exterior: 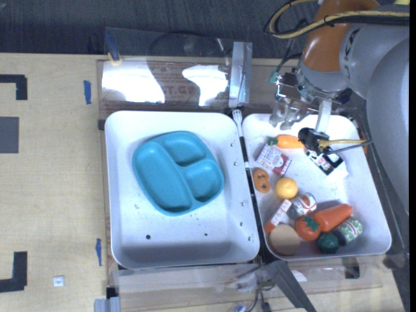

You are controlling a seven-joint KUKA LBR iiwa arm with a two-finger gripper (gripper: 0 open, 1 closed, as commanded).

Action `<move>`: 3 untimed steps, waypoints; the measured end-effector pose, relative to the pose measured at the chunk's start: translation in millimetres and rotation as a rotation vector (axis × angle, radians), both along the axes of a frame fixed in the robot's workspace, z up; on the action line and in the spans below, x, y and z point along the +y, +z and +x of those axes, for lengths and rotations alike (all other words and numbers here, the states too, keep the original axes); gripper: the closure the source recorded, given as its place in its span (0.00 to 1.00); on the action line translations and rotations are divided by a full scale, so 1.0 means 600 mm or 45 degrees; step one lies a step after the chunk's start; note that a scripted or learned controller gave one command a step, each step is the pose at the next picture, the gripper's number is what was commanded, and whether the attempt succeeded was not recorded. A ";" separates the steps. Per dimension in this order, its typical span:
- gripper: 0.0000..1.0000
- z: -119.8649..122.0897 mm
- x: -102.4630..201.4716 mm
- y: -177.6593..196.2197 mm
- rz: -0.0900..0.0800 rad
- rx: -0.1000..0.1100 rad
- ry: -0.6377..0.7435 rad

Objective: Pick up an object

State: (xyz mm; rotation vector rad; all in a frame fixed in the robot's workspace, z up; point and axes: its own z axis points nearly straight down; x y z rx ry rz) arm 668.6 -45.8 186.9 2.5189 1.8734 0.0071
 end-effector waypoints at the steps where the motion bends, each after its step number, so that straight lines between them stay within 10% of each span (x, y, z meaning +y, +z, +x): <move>1: 1.00 -0.029 -0.084 0.102 -0.005 -0.001 0.181; 2: 1.00 -0.086 0.035 -0.009 0.002 0.017 0.116; 3: 1.00 -0.133 -0.067 0.139 -0.004 0.001 0.095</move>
